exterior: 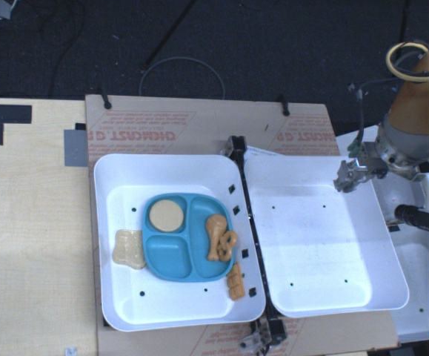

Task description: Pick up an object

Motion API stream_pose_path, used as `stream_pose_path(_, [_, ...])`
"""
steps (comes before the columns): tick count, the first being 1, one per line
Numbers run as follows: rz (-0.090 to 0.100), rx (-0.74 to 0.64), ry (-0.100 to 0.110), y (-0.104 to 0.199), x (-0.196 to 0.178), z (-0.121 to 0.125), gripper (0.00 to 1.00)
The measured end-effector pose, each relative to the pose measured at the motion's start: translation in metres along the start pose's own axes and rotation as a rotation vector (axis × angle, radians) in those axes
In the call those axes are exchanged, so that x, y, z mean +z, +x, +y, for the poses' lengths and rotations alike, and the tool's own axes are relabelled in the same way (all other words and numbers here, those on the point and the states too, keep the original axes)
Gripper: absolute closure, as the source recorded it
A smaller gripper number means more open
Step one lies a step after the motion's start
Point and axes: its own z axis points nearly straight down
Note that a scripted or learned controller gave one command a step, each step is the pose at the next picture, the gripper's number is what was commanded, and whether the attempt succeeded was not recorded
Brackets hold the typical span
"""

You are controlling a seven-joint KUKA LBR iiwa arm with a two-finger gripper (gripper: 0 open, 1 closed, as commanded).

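Meanwhile, the left bin is holding a blue tray carrying a round biscuit and pretzel; the gripper is hovering over the right bin's far right edge.

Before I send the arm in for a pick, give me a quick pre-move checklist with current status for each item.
1. Objects to pick sit in the left bin: ok.
2. Blue tray lies flat, holding a round cracker and a pretzel-like piece: ok.
3. Loose pieces reachable off the tray: pale piece at its left, small brown piece at its lower right: ok.
4. Gripper is above the right bin's far right edge, away from the objects: ok.
5. Jaws state: cannot tell.
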Motion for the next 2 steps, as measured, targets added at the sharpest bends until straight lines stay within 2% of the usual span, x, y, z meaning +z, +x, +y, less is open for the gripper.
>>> stream_pose_path(2, [0.004, -0.002, 0.007, 0.107, -0.019, -0.043, 1.00])
